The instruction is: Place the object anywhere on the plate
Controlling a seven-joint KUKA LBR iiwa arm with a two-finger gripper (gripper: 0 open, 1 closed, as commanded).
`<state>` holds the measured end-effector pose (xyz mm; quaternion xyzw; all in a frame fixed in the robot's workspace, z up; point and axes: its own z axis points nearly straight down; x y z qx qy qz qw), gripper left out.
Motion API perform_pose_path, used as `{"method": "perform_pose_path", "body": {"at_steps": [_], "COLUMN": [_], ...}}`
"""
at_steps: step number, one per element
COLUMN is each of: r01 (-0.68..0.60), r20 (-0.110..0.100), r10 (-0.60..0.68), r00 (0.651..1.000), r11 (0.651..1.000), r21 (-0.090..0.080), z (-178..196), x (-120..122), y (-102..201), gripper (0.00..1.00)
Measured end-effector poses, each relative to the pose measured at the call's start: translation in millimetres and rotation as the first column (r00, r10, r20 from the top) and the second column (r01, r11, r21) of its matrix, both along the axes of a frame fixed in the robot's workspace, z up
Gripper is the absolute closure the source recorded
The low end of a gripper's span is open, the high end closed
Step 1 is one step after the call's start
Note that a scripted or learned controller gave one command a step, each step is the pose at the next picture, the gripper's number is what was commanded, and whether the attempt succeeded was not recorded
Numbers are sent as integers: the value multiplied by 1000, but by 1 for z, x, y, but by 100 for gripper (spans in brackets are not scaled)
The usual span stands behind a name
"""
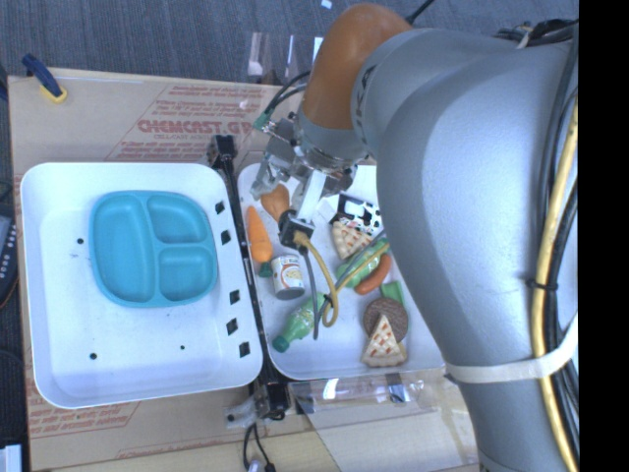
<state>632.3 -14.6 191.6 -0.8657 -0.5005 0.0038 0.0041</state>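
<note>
A light blue plate (152, 246) with three compartments lies in the left bin (59, 362). Nothing rests on it. My gripper (278, 187) hangs low over the far left part of the right bin (324, 362), just above an orange-brown food piece (276, 203) and near a carrot (258, 236). The arm's bulk hides the gripper's tips, and I cannot make out anything held.
The right bin holds a small can (288, 275), a green bottle (298, 324), pizza slices (351, 236) (383, 342), a brown round piece (385, 315), a green vegetable (362, 264) and a black-and-white item (357, 208). The big grey arm (462, 185) covers the bin's right side.
</note>
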Motion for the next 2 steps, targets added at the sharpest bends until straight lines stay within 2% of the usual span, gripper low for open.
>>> {"method": "perform_pose_path", "body": {"at_steps": [1, 2], "r01": [23, 27], "r20": [-3, -4], "r10": [-23, -27], "r00": [1000, 1000], "r11": [1000, 1000], "r21": [-1, -3], "z": [25, 25], "x": [-29, -29], "y": [77, 74], "gripper": [100, 0]}}
